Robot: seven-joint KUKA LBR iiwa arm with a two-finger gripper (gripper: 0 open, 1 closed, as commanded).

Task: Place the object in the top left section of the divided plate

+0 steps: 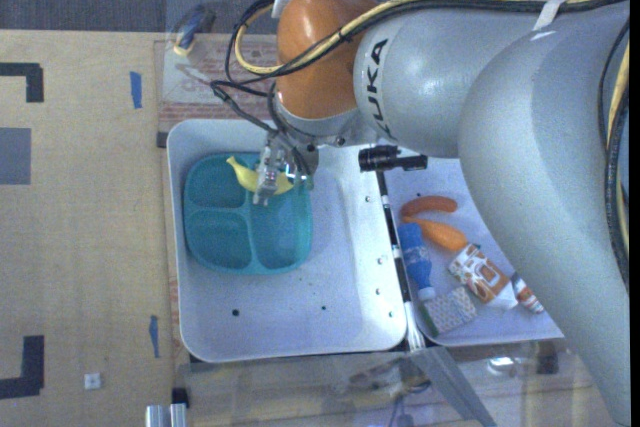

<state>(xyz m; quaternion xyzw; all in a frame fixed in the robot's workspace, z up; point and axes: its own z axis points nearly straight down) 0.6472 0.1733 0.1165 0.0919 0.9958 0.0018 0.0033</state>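
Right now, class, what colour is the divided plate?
Teal, seen in the camera view: the divided plate.

Two white bins: one under the claw, one to its right. One teal divided plate, one banana. About six items right of claw.

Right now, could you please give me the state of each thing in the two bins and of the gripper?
Gripper: over the plate's upper edge, at the banana.
Banana: lying on the plate's top rim area.
Divided plate: teal, flat in the left bin.
Sausage: lying in the right bin.
Carrot: lying below the sausage.
Blue bottle: lying on its side.
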